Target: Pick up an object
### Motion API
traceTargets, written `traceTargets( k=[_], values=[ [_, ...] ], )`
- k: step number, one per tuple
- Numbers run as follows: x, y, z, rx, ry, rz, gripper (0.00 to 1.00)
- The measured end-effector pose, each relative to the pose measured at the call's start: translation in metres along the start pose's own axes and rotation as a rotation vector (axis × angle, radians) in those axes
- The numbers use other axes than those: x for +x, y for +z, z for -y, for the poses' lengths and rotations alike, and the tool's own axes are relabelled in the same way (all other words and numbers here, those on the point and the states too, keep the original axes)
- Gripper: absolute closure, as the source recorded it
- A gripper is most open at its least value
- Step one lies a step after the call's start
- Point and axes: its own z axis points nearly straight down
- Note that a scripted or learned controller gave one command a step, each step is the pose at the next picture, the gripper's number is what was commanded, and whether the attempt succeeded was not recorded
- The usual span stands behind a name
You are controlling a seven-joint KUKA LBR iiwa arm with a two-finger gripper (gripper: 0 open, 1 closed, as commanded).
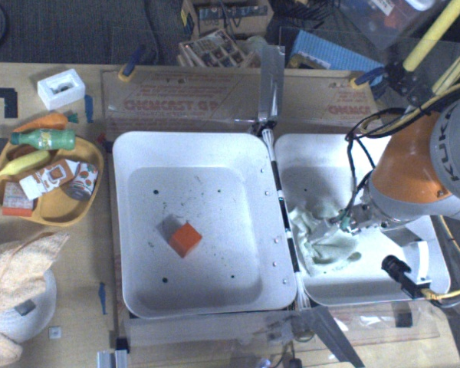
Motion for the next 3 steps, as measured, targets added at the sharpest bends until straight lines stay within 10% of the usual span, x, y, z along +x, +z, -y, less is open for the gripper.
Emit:
traceTargets(
  k=[1,2,3],
  values=[
    [0.008,0.000,0.020,-0.001,-0.019,0.002,0.00],
    [-0.034,0.002,-0.079,0.003,-0.007,0.002,0.00],
    [-0.007,0.001,-0.048,0.002,-0.110,0.001,0.00]
  ],
)
